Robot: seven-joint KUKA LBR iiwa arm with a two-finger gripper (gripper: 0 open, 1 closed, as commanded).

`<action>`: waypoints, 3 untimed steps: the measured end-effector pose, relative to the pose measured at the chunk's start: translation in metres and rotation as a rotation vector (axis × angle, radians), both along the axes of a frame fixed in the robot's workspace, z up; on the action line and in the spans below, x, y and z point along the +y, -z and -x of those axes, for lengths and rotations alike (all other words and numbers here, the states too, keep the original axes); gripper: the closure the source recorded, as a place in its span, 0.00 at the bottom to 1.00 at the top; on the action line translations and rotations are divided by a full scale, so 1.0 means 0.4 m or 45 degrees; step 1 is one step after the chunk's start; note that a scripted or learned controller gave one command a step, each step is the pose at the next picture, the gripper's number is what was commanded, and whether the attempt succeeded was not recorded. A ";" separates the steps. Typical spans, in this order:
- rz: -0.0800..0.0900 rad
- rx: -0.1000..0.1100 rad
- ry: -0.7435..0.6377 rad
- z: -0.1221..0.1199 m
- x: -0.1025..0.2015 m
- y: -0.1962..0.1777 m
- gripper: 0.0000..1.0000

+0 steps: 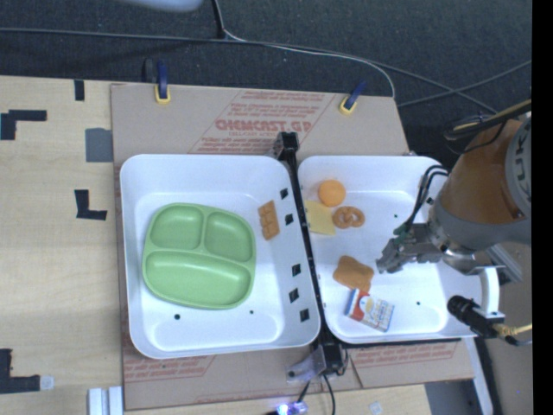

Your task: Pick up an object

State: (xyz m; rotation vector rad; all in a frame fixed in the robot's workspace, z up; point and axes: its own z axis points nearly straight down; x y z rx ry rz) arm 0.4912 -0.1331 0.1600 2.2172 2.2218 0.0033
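The right bin point(415, 173) holds an orange ball point(331, 192), a yellow cheese slice point(319, 220), a brown pretzel-like ring point(348, 218), a brown bread roll point(352, 272) and a small red, white and blue packet point(371, 310). My gripper point(393, 258) hangs low over the bin's middle, just right of the roll and a little above the packet. Nothing shows between its fingers. The grey arm with its orange band point(484, 180) reaches in from the right.
The left bin point(138, 175) holds a green divided plate point(200, 255) and a small orange cracker point(269, 220) near the black divider point(299, 232). Cardboard lies under both bins, with two clamps at its back edge.
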 end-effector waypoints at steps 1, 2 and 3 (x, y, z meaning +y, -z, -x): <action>0.001 -0.001 0.000 0.005 -0.002 -0.157 1.00; 0.000 0.003 0.001 0.003 -0.001 -0.205 1.00; -0.003 0.007 -0.006 -0.007 0.155 -0.185 1.00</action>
